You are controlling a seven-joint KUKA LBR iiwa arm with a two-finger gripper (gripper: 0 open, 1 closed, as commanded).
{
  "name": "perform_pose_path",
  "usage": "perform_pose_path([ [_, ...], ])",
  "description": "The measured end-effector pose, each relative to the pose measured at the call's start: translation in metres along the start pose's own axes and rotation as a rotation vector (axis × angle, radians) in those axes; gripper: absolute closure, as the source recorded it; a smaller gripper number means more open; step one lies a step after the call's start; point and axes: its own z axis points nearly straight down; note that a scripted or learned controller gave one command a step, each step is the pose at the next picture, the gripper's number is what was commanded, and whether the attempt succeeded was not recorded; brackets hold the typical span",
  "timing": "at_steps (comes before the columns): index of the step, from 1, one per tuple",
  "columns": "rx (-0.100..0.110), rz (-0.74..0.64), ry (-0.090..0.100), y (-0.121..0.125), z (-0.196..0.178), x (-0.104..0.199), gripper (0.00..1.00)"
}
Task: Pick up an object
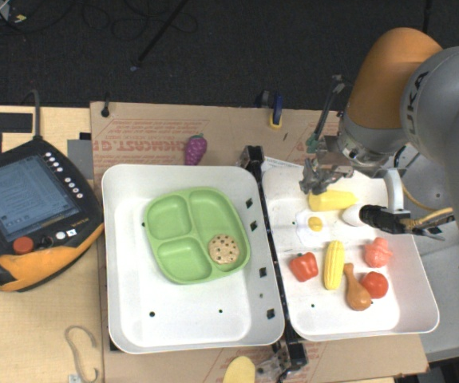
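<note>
Whether the jaws stand wide or narrow cannot be told, for the dark two-finger gripper is small and shadowed at the far edge of the right-hand shallow white bin. Just beside it, touching or nearly so, lies a smooth yellow plastic oblong piece, rounded at its ends. Below that sits a white fried egg toy with a yellow yolk. Nearer the front lie a red plastic pepper, a yellow corn cob, a brown drumstick, a red tomato and a pink lumpy piece. The left-hand white bin holds a green three-compartment plate with a speckled cookie in its front right compartment.
</note>
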Motion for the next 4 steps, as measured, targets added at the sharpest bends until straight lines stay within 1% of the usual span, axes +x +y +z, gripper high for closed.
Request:
perform_pose_path([
  [1, -0.001, 0.002, 0.000, 0.019, -0.008, 0.022, 1.00],
  [2, 0.002, 0.004, 0.000, 0.005, -0.016, 0.026, 1.00],
  [3, 0.000, 0.002, -0.002, 0.015, -0.014, 0.022, 1.00],
  [4, 0.004, 0.008, -0.001, 0.002, 0.003, 0.024, 1.00],
])
